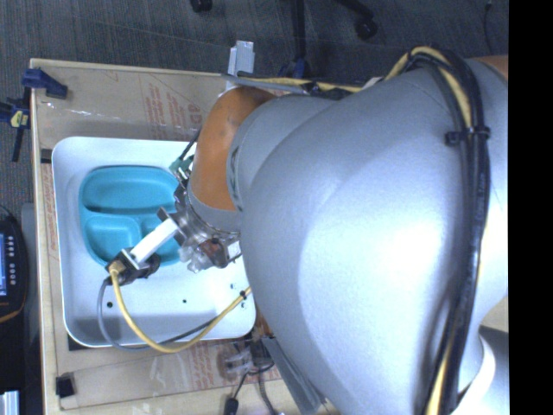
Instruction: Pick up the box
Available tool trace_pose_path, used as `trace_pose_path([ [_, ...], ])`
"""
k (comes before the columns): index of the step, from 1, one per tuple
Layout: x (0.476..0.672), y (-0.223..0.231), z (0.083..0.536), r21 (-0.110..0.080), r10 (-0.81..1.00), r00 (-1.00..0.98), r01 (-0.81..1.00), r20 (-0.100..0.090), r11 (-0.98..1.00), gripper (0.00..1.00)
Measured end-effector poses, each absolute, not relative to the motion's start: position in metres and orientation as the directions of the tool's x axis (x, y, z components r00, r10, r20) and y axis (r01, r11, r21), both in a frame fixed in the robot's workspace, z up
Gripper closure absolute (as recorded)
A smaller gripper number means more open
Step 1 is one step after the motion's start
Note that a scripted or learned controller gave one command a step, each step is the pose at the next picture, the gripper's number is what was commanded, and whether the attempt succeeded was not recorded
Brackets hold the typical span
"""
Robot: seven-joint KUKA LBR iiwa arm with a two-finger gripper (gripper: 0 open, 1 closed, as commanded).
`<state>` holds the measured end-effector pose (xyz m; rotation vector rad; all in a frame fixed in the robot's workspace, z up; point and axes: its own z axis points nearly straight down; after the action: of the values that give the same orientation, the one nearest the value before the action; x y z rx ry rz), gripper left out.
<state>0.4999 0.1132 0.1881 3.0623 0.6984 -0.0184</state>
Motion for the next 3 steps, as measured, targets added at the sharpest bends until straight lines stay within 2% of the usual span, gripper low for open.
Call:
trace_pose_path([
  [1, 0.476, 0.062, 0.188, -0.006, 0.662, 0.749, 0.662, -0.009, -0.749, 1.0],
  [2, 0.476, 0.103, 0.209, -0.003, 0.674, 0.739, 0.674, -0.007, -0.739, 1.0],
  [3, 0.477, 0.167, 0.205, -0.002, 0.588, 0.809, 0.588, -0.008, -0.809, 1.0],
])
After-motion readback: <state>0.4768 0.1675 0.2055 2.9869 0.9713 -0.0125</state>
